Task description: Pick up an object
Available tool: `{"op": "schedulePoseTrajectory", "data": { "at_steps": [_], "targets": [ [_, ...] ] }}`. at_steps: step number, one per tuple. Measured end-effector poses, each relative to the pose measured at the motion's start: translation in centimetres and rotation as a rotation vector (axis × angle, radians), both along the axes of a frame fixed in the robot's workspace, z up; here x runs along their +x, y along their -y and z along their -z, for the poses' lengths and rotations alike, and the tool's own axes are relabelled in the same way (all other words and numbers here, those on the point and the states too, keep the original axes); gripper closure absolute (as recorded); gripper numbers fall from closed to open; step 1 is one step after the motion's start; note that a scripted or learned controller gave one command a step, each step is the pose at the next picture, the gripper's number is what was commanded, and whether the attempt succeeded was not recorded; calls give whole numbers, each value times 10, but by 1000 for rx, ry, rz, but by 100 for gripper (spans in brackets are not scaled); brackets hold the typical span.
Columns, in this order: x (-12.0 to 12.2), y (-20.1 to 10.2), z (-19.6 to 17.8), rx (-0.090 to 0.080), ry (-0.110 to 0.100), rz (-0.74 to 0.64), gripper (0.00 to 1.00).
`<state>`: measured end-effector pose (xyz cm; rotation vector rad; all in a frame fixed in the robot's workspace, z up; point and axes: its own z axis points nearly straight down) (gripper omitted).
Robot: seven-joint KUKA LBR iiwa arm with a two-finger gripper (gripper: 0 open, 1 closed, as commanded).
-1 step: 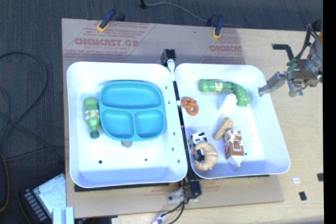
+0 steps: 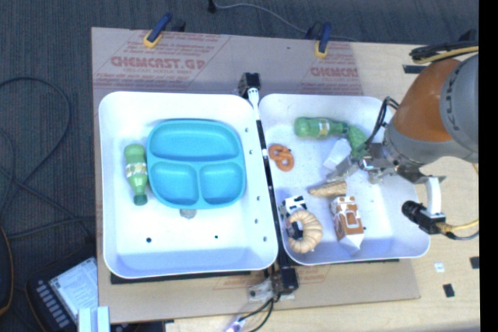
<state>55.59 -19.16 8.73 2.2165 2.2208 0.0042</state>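
In the left bin (image 2: 117, 245) a green bottle (image 2: 135, 173) lies along the left side of a blue divided tray (image 2: 196, 165), just touching its edge. In the right bin (image 2: 405, 245), the orange pretzel (image 2: 282, 158) sits near the dividing wall, with a croissant (image 2: 304, 232) below it in the front corner. A second green bottle (image 2: 320, 127) lies on its side toward the back. A tan, cone-shaped piece (image 2: 328, 187) lies mid-bin, and a small brown-and-white carton (image 2: 348, 218) rests just in front of it. My gripper (image 2: 348, 164) hangs low over the bin, directly above the tan piece, near it; whether my fingers are spread or clenched I cannot tell
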Motion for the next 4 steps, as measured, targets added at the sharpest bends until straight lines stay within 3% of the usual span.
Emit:
{"op": "schedulePoseTrajectory", "data": {
  "at_steps": [1,2,3,4],
  "targets": [
    [-70,-46,0,-2,3,3,0],
    [-69,-46,-11,-2,5,4,100],
    [-69,-46,-11,-2,4,4,0],
    [-69,-46,-20,-2,4,4,100]
  ]
}}
